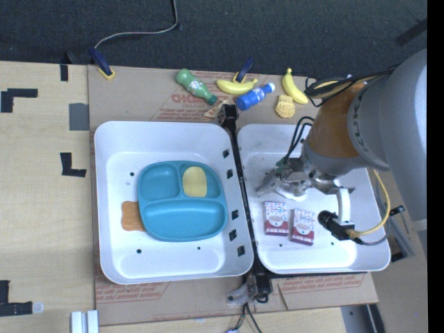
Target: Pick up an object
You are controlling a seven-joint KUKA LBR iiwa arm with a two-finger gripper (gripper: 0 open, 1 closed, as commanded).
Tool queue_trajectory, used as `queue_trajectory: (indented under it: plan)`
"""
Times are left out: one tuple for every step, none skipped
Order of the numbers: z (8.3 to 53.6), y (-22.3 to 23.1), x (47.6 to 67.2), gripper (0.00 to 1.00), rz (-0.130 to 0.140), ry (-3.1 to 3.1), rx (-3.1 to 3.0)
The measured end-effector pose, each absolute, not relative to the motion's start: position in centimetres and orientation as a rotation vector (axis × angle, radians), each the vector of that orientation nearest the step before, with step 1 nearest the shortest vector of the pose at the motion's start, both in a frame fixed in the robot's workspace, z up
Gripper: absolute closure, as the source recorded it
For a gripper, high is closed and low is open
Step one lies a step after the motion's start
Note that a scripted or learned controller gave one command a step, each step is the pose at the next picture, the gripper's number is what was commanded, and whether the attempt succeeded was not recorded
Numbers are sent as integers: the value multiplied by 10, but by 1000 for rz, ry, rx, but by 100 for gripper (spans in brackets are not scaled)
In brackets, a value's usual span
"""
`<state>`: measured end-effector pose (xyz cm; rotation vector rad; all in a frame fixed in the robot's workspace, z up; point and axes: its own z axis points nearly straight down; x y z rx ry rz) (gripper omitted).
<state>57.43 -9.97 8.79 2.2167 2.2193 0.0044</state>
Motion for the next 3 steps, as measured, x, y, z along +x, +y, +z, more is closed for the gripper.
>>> queue_trajectory:
  plan:
    - [86, -94, 527, 0, 3, 2218, 2218]
    - [86, -96, 591, 0, 4, 2220, 2216]
    - [87, -100, 559, 0, 4, 2219, 2216]
